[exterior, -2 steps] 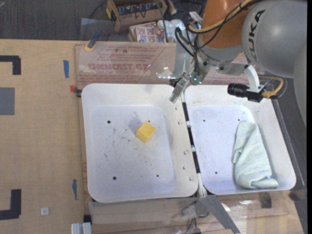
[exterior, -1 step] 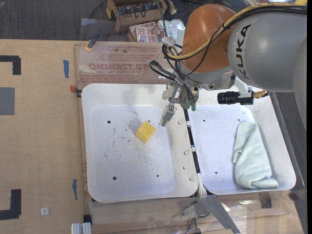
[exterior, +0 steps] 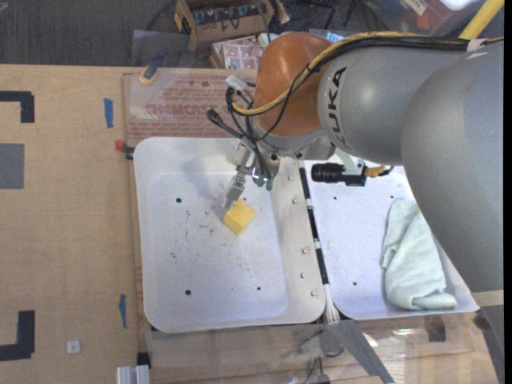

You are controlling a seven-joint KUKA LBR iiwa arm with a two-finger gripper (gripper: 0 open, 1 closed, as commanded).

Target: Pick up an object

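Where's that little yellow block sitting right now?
The yellow block lies in the left bin, a little above its middle, right under the tip of the gripper. The pale cloth lies in the other bin.

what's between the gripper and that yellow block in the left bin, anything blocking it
Nothing visible. The gripper reaches down right at the yellow block in the left bin, its tip meeting the block's upper edge. The bin floor around the block is bare. The pale cloth lies in the right bin.
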